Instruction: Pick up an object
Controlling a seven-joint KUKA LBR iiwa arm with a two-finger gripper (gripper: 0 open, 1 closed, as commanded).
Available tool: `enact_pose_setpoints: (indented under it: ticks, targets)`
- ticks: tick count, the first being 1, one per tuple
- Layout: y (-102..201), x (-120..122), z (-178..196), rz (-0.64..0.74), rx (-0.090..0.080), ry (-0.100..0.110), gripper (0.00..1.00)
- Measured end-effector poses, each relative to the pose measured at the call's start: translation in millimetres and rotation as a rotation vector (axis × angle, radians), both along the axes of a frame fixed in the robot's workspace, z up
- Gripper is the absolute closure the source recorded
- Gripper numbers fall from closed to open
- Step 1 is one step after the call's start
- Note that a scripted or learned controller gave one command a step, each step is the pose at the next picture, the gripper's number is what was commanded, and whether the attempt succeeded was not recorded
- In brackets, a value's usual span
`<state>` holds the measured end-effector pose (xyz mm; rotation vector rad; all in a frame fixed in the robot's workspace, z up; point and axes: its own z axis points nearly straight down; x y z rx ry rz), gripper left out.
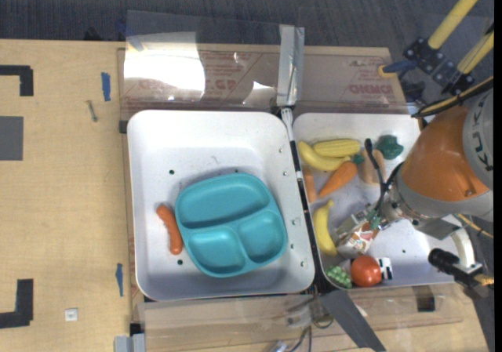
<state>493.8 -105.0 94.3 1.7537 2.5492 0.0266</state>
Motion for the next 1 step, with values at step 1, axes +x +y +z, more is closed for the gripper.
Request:
enact_pose_setpoints:
  ticks: [1]
  targets:
    - [3.8, -0.6, -0.2, -0.028, 0.001, 0.001, 0.0]
